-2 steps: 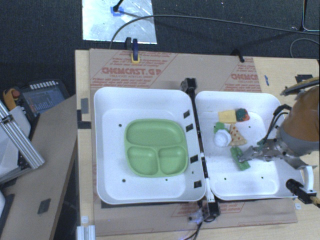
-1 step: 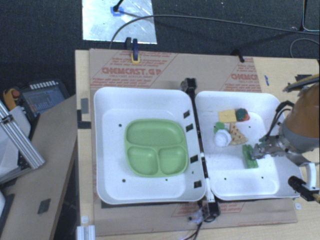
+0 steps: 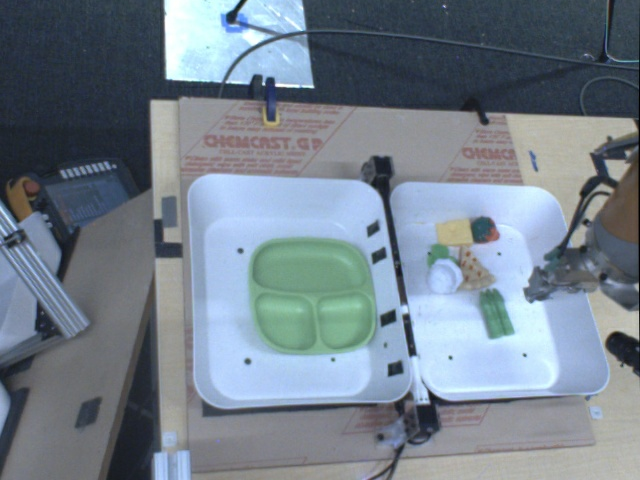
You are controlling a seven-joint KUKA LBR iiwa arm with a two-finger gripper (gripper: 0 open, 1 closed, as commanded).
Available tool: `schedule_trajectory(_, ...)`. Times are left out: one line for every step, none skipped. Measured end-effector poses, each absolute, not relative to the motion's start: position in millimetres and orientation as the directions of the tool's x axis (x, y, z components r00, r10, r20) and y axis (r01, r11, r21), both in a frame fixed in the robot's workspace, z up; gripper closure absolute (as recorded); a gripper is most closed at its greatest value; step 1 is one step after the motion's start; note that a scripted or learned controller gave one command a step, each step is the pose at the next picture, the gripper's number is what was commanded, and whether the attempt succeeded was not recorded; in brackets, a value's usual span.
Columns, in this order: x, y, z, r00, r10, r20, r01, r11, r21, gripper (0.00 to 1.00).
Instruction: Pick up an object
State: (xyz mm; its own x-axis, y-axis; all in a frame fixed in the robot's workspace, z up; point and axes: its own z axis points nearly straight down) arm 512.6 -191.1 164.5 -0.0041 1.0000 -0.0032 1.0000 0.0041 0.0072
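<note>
While the end effector (image 3: 540, 286) hangs at the right edge of the right bin (image 3: 520, 368), whether it is apart or together cannot be told. Objects cluster mid-bin; the green block (image 3: 495, 313) lies nearest, lower left of it. Recommend approaching that piece squarely, clear of the others. Cardboard (image 3: 300, 133) reads "CHEMCAST".

A pale wooden bench (image 3: 330, 128) stands on dark carpeted floor (image 3: 80, 58), with brown printed cardboard (image 3: 300, 138) spread over its top. On the floor at the far side lies a shiny metal sheet (image 3: 235, 28), and black cables (image 3: 420, 38) run across the carpet from it toward the far right. At the left stands a lower tan table (image 3: 90, 288) bearing an aluminium rail (image 3: 40, 278) and a dark handheld pendant (image 3: 85, 198).
</note>
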Motion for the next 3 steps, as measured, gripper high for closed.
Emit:
schedule_trajectory(518.6, -191.1, 228.3, -0.005, 1.0, -0.003, 1.0, 0.005, 0.008, 1.0)
schedule_trajectory(520.3, -191.6, 282.6, -0.005, 1.0, -0.003, 1.0, 0.005, 0.008, 1.0)
schedule_trajectory(515.2, -146.5, 270.4, -0.008, 1.0, 0.001, 1.0, 0.008, 0.001, 1.0)
